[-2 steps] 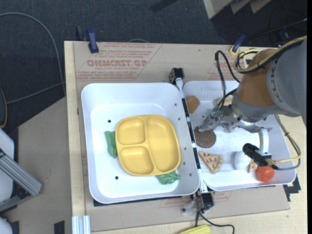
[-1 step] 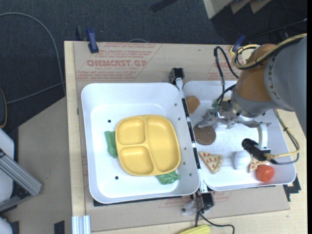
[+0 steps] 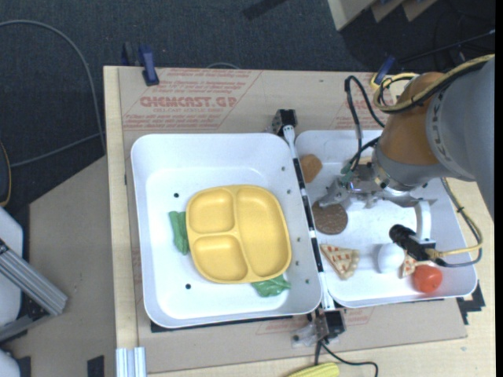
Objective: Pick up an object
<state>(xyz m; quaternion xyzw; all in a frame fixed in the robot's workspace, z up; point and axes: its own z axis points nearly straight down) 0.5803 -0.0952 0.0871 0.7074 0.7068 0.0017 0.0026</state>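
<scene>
Right now your gripper (image 3: 351, 188) hovers in the right white bin (image 3: 369, 290).
Its fingers (blurred) seem open, gripping nothing, above the round brown patty (image 3: 330, 219).

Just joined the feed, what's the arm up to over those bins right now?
The arm's gripper is down in the right bin, by a brown round patty; nothing can be seen held. Also there: a waffle wedge, a white egg-like piece, a red tomato and a tan piece. The left bin holds a yellow divided plate over green pieces.
</scene>
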